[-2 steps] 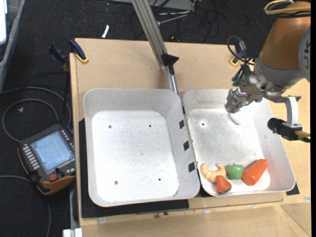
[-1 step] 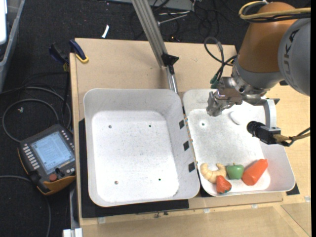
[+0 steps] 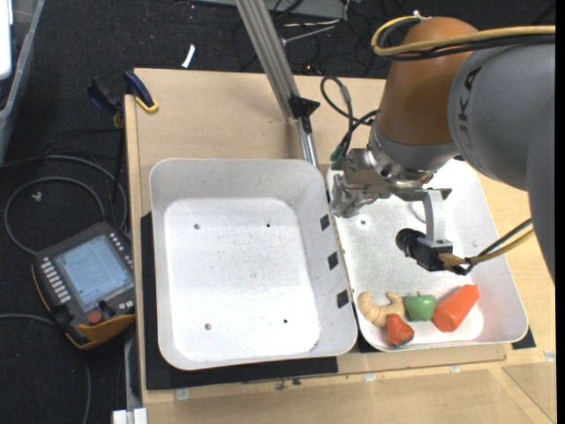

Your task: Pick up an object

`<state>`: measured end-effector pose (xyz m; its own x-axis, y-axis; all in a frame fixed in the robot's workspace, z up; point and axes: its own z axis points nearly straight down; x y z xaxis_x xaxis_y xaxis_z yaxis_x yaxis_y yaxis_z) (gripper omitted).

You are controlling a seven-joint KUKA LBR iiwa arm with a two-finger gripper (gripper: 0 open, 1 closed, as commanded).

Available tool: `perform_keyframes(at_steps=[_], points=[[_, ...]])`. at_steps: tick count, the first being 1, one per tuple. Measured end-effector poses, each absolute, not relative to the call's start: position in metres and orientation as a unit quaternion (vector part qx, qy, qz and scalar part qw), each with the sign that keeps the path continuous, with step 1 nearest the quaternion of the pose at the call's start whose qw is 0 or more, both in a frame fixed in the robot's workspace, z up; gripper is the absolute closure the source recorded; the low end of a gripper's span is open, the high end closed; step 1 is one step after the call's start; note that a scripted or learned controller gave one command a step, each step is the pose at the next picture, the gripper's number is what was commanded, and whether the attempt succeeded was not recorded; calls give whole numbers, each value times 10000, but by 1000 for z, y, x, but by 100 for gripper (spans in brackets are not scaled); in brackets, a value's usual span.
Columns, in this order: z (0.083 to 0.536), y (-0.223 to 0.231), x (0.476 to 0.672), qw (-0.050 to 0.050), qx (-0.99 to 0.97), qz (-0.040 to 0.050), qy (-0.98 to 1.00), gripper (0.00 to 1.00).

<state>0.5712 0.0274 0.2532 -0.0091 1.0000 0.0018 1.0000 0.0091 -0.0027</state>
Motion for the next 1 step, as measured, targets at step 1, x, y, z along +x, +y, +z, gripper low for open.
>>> perform_keyframes(at_steps=[1], points=[[254, 87, 559, 14, -7036, -1, -7105, 100]])
